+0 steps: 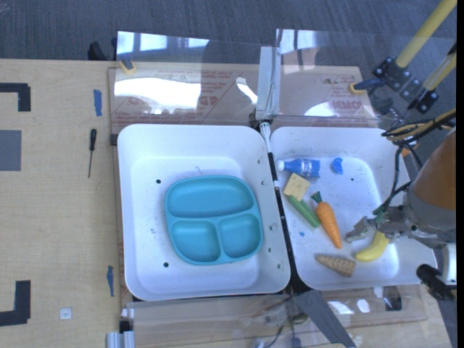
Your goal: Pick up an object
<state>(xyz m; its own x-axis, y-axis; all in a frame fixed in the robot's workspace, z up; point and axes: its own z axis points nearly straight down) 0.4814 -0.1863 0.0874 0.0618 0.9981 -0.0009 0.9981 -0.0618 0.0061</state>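
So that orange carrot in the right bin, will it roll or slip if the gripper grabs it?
The carrot looks like smooth moulded plastic, so probably stiff, light and somewhat slippery. Its rounded, tapered body could roll in an arc if nudged. It lies against the green piece, which may crowd a grasp from that side.

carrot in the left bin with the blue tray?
No. The carrot lies in the right bin, between the cheese and the banana; the blue tray sits in the left bin.

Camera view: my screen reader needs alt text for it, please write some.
A gripper hovers at a banana in the right bin, which also holds a carrot, cone, bottle and other small toys. The left bin holds a blue tray.
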